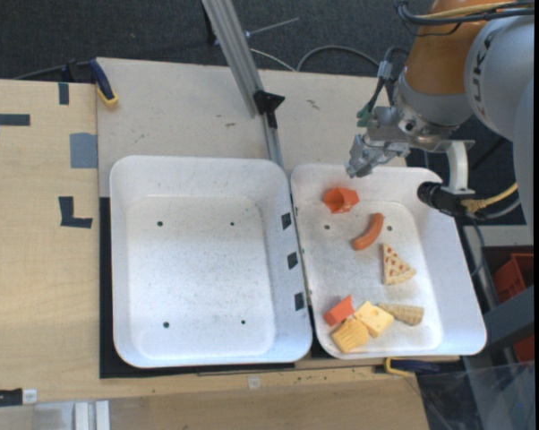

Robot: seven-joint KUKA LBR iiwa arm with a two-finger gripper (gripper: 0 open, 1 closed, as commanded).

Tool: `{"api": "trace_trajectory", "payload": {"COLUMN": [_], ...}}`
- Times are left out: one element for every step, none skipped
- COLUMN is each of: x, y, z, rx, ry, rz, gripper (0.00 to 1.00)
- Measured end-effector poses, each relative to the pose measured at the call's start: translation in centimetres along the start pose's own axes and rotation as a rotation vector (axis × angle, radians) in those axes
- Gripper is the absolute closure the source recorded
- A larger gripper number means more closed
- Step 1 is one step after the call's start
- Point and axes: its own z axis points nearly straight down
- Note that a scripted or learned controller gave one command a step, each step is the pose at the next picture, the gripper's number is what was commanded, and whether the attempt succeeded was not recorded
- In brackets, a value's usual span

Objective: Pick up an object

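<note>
left bin is plain white. the right bin has the goods: an orange cup-like piece near the top, a sausage below it, a pizza slice, then a red chunk, cheese blocks and a cone at the bottom. the gripper hangs just above the orange piece, holding nothing; can't tell how wide it is.
</note>
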Motion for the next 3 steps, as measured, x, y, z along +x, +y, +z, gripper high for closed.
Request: {"api": "trace_trajectory", "payload": {"x": [6.1, 11.4, 16.5], "y": [-1.0, -2.3, -2.1], "z": [0.2, 0.4, 1.4], "rx": [0.0, 0.0, -0.001], "ry": [0.001, 0.0, 0.0], "rz": [-0.002, -0.001, -0.002], "gripper": [1.0, 1.0, 1.0]}}
